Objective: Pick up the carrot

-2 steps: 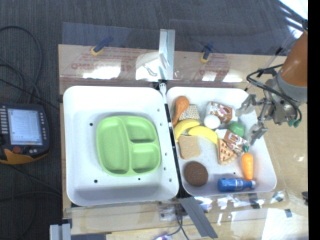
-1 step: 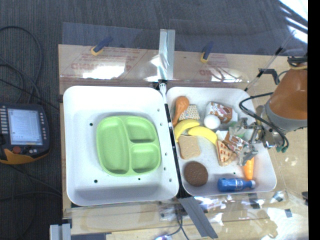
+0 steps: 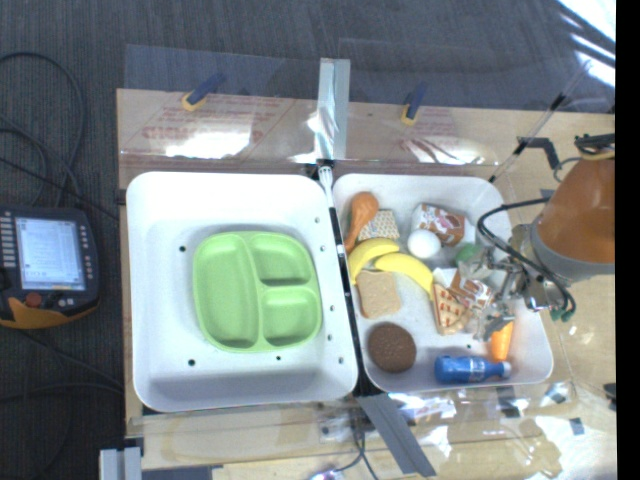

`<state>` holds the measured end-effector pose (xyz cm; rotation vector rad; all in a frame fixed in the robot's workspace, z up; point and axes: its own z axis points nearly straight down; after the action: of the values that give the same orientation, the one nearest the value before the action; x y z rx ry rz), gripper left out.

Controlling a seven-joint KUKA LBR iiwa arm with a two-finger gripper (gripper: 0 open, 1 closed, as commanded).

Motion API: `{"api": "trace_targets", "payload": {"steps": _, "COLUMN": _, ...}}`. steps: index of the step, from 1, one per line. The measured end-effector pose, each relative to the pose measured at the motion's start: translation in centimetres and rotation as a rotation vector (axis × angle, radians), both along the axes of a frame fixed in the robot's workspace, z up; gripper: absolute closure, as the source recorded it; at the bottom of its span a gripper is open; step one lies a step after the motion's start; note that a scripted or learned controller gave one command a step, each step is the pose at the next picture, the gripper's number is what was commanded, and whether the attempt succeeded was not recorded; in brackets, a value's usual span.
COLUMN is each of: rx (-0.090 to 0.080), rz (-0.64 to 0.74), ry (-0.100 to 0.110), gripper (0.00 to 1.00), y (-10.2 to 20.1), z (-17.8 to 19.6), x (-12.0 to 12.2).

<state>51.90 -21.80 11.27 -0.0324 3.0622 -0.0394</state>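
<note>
Nearest the camera, in my right bin [image 3: 540, 363], a blue bottle [image 3: 471, 369] lies flat at about five o'clock, with a brown round cookie [image 3: 391, 347] to its nine o'clock. The carrot [image 3: 501, 340] sits just above the bottle's right end, short and orange. My gripper [image 3: 497, 306] hangs directly over it, at the carrot's twelve o'clock, tangled in cables; I cannot tell how wide it is or whether it touches the carrot. Just left of it lies a waffle slice [image 3: 452, 304], then a banana [image 3: 392, 264] and a slice of bread [image 3: 378, 292]. Farther back are an egg [image 3: 423, 243] and a drumstick [image 3: 360, 211]. The left bin [image 3: 160, 218] holds a green divided plate [image 3: 256, 289].
</note>
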Motion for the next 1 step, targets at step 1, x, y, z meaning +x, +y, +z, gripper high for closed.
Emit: {"api": "trace_targets", "payload": {"steps": 1, "rx": -0.003, "rz": -0.02, "ry": -0.002, "gripper": 0.0, "y": 0.5, "z": -0.01, "x": -0.49}}
